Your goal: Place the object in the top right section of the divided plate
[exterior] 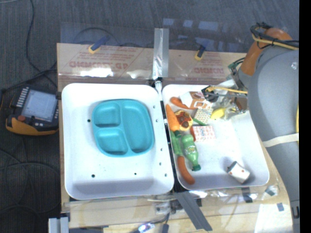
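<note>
A blue divided plate (123,126) lies in the left white bin (77,178), with two small sections on its left and one large section on its right. No object rests on it. The grey arm reaches in from the right, and my gripper (222,100) is low at the back of the right bin (252,144), among a cluster of toy items. A yellow piece (218,113) lies just beneath it. Whether anything is between the gripper's parts is hidden by the clutter.
The right bin holds an orange carrot (171,119), a green bottle (188,150), a sausage (184,169), small printed boxes (203,132) and a white-and-grey item (238,171) at the front right. A handheld pendant (33,110) lies on the floor at left.
</note>
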